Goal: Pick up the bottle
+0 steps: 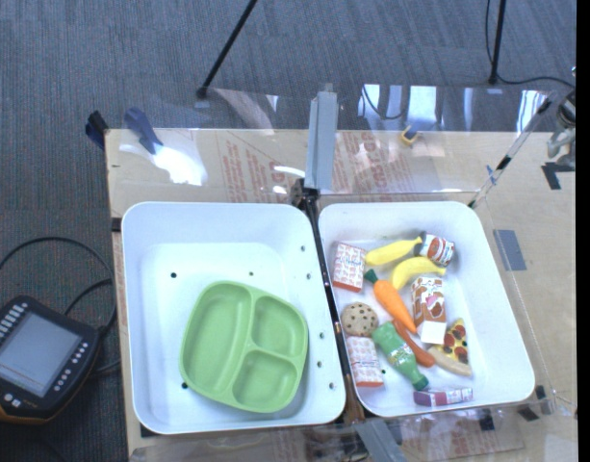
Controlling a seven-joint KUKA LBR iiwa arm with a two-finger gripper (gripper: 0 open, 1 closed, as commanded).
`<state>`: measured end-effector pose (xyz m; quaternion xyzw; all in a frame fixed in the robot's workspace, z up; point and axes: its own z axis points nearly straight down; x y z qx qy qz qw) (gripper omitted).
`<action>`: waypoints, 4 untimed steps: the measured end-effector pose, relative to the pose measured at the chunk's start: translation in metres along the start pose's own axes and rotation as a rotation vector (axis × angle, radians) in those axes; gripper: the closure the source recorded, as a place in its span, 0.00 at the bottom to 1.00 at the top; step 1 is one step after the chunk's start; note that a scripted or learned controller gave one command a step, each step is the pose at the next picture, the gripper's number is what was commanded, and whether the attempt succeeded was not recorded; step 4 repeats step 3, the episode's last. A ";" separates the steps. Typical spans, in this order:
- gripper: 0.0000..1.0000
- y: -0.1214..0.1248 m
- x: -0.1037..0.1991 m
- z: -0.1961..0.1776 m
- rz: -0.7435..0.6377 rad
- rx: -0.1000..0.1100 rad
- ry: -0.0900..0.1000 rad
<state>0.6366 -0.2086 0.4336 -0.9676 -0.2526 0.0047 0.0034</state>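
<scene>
Aiming for the green bottle (398, 352), lying slantwise in the right bin (497, 287) just beside the carrot (396, 306), close across its body; you cannot tell the gripper's (564, 133) opening.

I note places from the bottle (400, 354) in the right bin (497, 287): cookie (358, 318) behind-left, carrot (394, 304) just behind, pizza slice (454, 346) right, divided tray (244, 346) well left, in the left bin (150, 258).
</scene>
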 end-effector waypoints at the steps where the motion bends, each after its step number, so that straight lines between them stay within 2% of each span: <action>1: 1.00 -0.031 -0.023 0.069 0.055 -0.001 0.000; 2: 1.00 -0.029 -0.017 0.153 -0.006 -0.001 0.000; 3: 1.00 -0.047 0.023 0.046 0.063 -0.003 0.001; 4: 1.00 -0.047 0.023 0.046 0.063 -0.003 0.001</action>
